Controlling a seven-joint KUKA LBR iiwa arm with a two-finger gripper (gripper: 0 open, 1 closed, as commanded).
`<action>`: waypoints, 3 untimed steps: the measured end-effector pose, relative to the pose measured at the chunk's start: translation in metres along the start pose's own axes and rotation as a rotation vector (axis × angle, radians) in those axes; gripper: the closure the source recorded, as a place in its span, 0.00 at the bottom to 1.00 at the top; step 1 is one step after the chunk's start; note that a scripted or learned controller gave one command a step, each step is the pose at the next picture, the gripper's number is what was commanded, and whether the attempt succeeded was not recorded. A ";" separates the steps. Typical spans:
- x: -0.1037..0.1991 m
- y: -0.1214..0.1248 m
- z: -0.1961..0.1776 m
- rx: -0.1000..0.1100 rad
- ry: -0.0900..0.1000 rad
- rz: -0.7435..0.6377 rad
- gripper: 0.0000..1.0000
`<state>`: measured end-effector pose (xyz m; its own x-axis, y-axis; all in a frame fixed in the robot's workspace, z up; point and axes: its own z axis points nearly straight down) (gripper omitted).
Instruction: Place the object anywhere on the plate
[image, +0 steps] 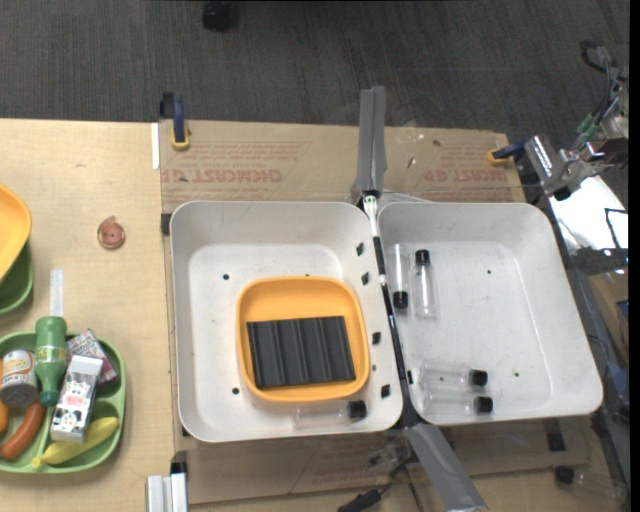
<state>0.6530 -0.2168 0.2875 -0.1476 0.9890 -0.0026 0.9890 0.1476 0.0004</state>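
An orange-yellow square plate (300, 290) lies in the middle of the left white bin (205, 240). A black ribbed rectangular block (302, 351) rests flat on the plate and covers most of its floor. A clear vial with a black cap (340, 412) lies in the left bin's front right corner, just off the plate. In the right white bin (540, 300), two clear black-capped vials (424, 282) lie near the left wall. Two more vials (462, 392) lie near the front wall.
A grey metal bar (371, 140) runs along the seam between the bins, over brown cardboard (270, 160). On the wooden table to the left stand a green tray of toy food (60, 405) and an orange bowl (10, 235). Cables and gear (585, 140) crowd the right edge.
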 end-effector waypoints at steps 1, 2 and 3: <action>-0.006 0.006 -0.041 -0.001 0.000 -0.162 1.00; -0.006 0.006 -0.077 -0.002 0.000 -0.369 1.00; 0.024 -0.101 -0.026 0.000 0.002 -0.526 1.00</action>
<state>0.5500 -0.2083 0.3133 -0.6243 0.7812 -0.0003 0.7812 0.6243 -0.0003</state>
